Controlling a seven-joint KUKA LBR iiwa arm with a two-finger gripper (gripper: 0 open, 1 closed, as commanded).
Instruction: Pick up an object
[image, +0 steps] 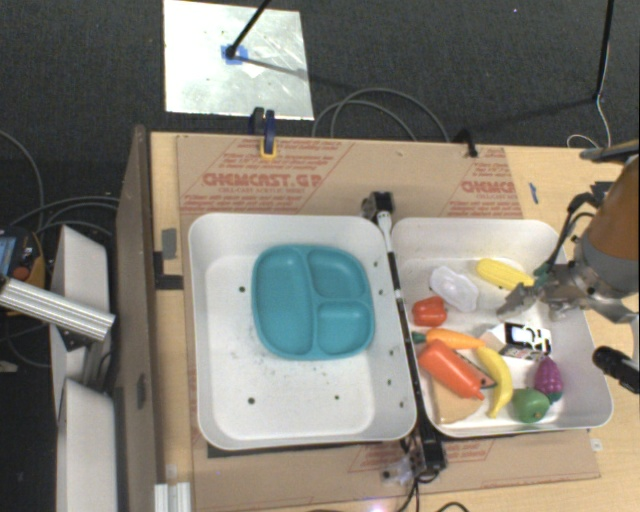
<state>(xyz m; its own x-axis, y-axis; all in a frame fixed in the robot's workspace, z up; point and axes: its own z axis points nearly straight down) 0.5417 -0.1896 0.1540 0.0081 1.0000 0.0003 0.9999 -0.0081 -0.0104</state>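
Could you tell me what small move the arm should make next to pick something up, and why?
Probably lower the gripper straight down: it hangs over the right white bin, just right of the yellow plastic corn cob, with nothing seen in its jaws.

"CHEMCAST GP" printed red, twice, on brown board (340, 175) behind bins; right copy partly cut.
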